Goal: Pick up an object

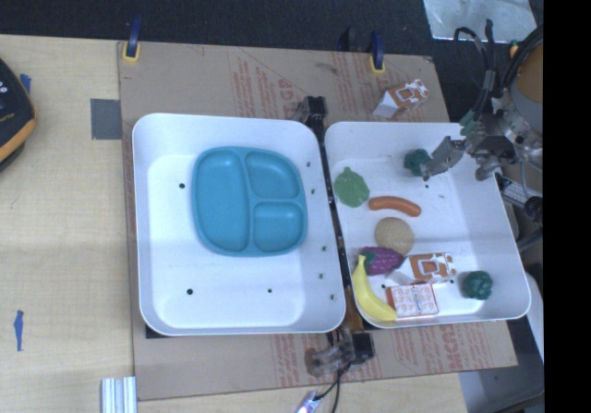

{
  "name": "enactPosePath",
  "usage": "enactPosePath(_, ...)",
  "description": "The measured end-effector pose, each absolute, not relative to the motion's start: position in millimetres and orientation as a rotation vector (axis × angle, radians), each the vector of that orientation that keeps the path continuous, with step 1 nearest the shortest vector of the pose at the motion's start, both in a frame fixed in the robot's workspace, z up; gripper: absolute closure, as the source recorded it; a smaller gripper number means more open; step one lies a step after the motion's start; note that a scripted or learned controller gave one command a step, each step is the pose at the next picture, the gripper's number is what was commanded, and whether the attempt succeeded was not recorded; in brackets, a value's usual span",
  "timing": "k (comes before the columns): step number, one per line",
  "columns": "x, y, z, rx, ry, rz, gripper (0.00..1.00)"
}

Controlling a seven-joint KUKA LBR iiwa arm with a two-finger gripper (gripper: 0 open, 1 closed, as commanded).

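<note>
- Banana (369, 296) at right bin's (506, 245) near edge, beside cartons.
- Claw (432, 166) low at far edge, just beside dark green toy (416, 161); nothing visibly gripped, open or clenched I cannot tell.
- Risk: fingers likely nudge toy aside, closing empty.

The claw (434, 164) hangs beside a dark green toy (416, 161) in the right bin (503, 245).

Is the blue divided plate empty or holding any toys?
Empty: the blue divided plate in the left bin shows three bare compartments.
</note>
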State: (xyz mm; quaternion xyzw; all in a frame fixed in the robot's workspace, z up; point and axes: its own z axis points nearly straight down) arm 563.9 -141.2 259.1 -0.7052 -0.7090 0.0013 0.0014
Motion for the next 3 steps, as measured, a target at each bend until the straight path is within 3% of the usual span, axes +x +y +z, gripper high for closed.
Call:
enactPosePath(1,583.9,-200,158,-2.215,-2.224,0.008,0.0)
enactPosePath(2,651.8,-115,94,-2.21,-2.203,0.035,0.0)
enactPosePath(3,656.3,-177,132,-2.219,-2.223,0.003,0.0)
